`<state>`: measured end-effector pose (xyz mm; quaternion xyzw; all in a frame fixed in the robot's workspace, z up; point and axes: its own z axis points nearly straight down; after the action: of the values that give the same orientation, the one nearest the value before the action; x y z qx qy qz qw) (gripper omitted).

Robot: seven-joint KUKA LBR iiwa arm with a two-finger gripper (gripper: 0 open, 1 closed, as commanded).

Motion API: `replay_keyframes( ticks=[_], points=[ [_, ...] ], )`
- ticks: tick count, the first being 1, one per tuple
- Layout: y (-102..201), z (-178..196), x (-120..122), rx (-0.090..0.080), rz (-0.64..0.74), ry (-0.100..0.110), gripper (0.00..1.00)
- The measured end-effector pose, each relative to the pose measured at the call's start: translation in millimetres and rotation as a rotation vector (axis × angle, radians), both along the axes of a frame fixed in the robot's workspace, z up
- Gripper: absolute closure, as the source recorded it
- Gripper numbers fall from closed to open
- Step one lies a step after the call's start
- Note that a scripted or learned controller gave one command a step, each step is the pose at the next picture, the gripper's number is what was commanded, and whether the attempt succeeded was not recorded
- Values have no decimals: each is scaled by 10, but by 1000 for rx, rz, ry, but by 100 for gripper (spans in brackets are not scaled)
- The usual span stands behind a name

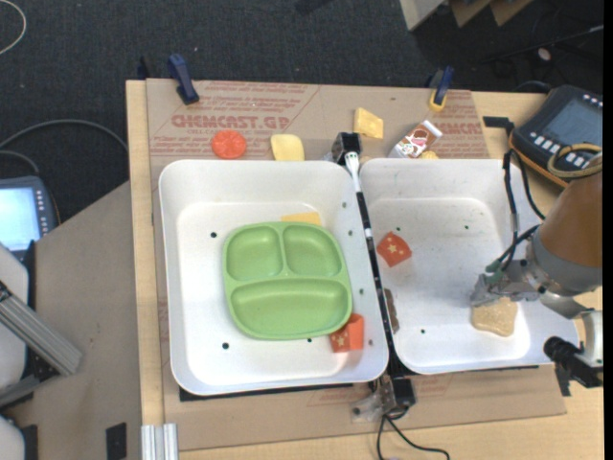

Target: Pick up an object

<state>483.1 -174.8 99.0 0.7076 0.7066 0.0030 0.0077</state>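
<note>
Gripper [495, 290] — above tan piece [495, 318] (right bin [431, 353])

Brown bench [239, 113] bearing two white bins side by side, left bin [182, 286] and right bin [450, 185]. Behind them, directly on the board: orange disc [229, 144], two yellow pieces [286, 148] [369, 123], red-and-white packet [418, 140]. Blue clamps [182, 78] [441, 86] gripping the far edge.

— What is lying in the right bin [450, 351]?
— A tan, bread-like lump [495, 318] is lying flat near the front right corner; a small red block [394, 249] is sitting by the left wall.
</note>
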Motion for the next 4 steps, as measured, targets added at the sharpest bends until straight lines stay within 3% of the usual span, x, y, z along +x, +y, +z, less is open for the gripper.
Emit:
replay_keyframes(
  ticks=[1,2,3,4],
  points=[
    [-132,969,-25,2,1,5,100],
    [-117,910,-37,6,1,14,0],
    [-79,248,-30,10,1,22,0],
    [-134,-145,-32,6,1,13,0]
  ],
)
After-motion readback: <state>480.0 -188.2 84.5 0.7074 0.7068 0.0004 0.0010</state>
